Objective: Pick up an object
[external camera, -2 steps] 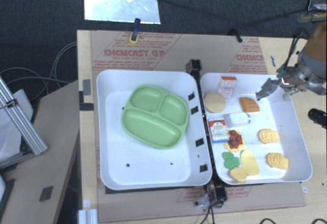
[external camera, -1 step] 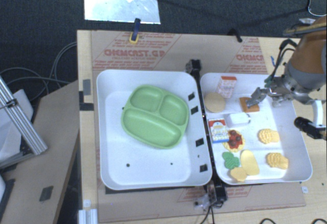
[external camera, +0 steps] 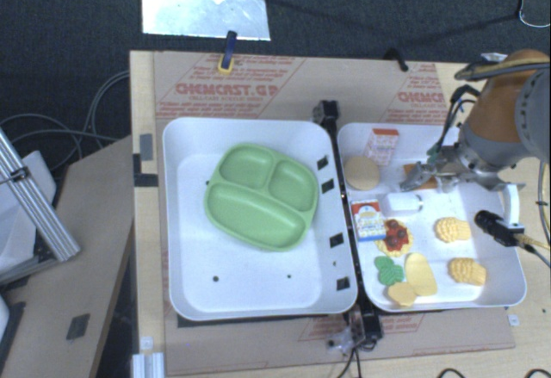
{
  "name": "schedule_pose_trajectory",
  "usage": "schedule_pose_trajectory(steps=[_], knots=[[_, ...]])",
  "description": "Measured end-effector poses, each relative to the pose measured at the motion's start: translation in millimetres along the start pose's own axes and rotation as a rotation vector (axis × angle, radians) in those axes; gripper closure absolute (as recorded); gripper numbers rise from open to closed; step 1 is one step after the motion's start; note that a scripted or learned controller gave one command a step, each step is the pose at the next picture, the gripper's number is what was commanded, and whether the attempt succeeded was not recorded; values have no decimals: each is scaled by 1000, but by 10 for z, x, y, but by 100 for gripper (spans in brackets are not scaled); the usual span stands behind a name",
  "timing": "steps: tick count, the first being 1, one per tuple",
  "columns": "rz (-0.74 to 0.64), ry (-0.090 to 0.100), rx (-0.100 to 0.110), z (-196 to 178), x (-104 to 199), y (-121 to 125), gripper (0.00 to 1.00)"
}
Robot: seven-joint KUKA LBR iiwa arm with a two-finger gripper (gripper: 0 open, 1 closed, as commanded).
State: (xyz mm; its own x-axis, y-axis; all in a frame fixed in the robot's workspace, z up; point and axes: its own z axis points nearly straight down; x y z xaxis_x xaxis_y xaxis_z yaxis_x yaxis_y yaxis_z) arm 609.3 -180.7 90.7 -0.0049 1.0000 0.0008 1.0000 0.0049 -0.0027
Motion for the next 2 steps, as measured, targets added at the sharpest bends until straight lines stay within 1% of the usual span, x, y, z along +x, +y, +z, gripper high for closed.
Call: schedule_pose_trajectory(steps=[1, 2], knots=[[1, -1, -3, 59, 3, 9, 0], [0, -2, -8, -56, 1, 21, 100]])
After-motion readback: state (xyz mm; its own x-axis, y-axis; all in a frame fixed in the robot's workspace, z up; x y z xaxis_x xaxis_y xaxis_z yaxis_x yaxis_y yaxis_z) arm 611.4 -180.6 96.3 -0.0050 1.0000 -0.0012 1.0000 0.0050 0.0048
